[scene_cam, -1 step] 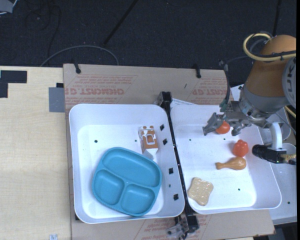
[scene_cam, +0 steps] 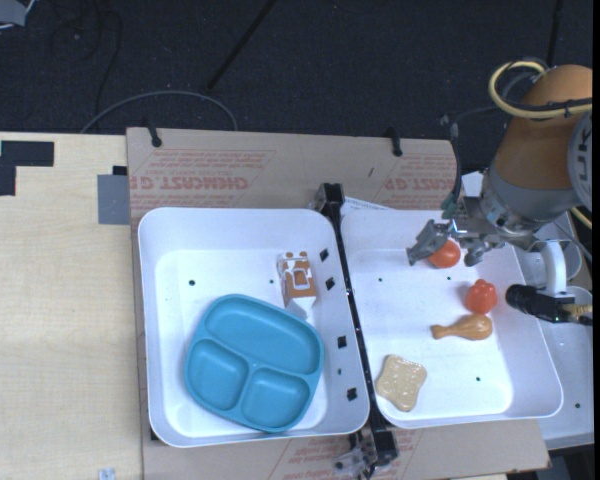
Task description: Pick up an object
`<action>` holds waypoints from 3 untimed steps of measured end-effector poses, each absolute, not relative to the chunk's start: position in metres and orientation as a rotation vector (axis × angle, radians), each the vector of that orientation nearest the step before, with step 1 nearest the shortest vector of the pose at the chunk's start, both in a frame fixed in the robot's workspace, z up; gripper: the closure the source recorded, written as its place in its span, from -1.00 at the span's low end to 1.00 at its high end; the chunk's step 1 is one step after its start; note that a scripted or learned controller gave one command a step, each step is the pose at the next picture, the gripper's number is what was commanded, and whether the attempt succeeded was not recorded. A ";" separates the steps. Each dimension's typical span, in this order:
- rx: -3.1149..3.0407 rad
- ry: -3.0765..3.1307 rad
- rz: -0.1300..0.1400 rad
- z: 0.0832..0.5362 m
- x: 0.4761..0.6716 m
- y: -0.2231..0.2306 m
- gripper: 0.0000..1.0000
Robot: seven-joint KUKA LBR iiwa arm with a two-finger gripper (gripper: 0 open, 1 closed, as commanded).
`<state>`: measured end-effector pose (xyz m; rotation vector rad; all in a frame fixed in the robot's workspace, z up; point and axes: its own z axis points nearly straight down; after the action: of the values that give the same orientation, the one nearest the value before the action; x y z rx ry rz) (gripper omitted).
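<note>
Gripper [scene_cam: 446, 245]: over the right bin's [scene_cam: 540, 393] far part, fingers closed around an orange-red ball [scene_cam: 444, 257].
Right bin: red toy [scene_cam: 481, 295], drumstick [scene_cam: 464, 328], toast [scene_cam: 400, 382].
Left bin [scene_cam: 165, 268]: blue tray [scene_cam: 253, 362], small orange-and-white toy [scene_cam: 298, 277] beyond it.

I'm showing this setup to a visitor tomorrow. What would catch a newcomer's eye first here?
Probably the big blue divided plate in the left bin, with a small orange-and-white toy just above it. Next, the gripper over the right bin, right at an orange-red piece, with a red tomato-like piece, a toy drumstick and toast lying nearer.
</note>
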<state>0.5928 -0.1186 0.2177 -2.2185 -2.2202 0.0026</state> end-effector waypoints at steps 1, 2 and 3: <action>-2.217 -2.216 0.008 0.168 0.584 -0.124 -1.00; -2.217 -2.216 0.008 0.122 0.578 -0.127 -1.00; -2.218 -2.218 0.005 0.085 0.578 -0.125 -1.00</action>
<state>0.5777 -0.1253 0.0854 -2.2183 -2.2175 0.0048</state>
